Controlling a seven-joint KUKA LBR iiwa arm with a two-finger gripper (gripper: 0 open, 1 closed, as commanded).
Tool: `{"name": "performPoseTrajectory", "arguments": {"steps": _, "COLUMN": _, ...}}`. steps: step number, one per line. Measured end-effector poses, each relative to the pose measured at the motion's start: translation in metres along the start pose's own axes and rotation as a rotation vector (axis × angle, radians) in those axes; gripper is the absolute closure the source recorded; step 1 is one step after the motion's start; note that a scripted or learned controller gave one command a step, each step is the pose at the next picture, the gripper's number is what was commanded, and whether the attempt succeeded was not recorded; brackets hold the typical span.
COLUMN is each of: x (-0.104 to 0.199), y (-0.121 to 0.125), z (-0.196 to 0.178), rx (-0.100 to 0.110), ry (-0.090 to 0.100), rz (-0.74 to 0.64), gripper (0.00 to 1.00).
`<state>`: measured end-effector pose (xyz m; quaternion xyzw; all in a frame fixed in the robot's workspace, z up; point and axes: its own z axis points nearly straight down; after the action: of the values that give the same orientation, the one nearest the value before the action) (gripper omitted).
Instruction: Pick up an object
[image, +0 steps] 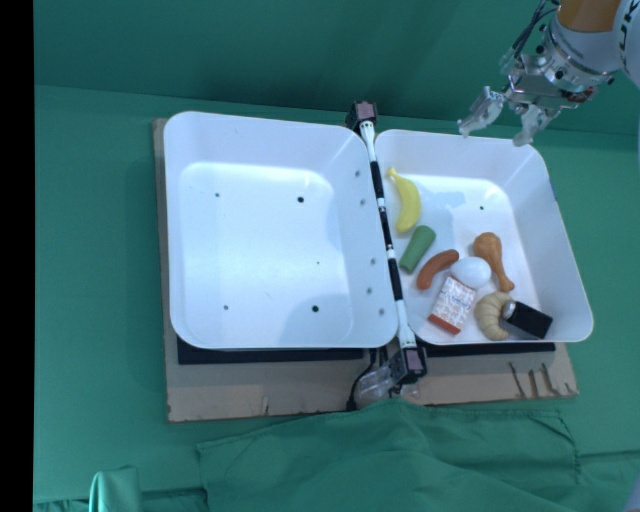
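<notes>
Hovering with its two fingers spread and empty above the far rim of the right-hand shallow white bin (560, 255), the gripper (501, 118) could best pinch the light, stiff, smooth yellow plastic banana (405, 200), lying near the bin's left wall, across its narrow middle.

Brightness: even, fairly bright overhead light; green worktop (100, 250) mid-toned.
Glare: broad washed-out patch on floor of left bin (262, 235), brightest toward its far left corner; right bin (545, 215) floor also near-white, low contrast.
Shadows: soft, short; dim band under near rims of both bins; faint grey smudge on left bin floor, near edge.
Focus: moderate; small items in right bin slightly soft.
Colour: cool bluish-green cast.
</notes>
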<state>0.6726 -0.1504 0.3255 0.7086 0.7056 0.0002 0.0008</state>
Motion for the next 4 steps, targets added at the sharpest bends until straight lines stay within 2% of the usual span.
{"name": "performPoseTrajectory", "arguments": {"steps": 1, "x": -0.035, "y": -0.082, "z": 0.033, "rx": 0.007, "ry": -0.001, "rz": 0.006, "gripper": 0.00}}
{"name": "performPoseTrajectory", "arguments": {"steps": 2, "x": -0.030, "y": -0.009, "z": 0.129, "rx": 0.002, "ry": -0.002, "rz": -0.004, "gripper": 0.00}}
{"name": "performPoseTrajectory", "arguments": {"steps": 3, "x": -0.032, "y": -0.008, "z": 0.111, "rx": -0.008, "ry": -0.006, "rz": 0.000, "gripper": 1.00}}
{"name": "performPoseTrajectory", "arguments": {"steps": 4, "x": 0.028, "y": 0.027, "z": 0.001, "rx": -0.016, "ry": -0.002, "rz": -0.008, "gripper": 1.00}}
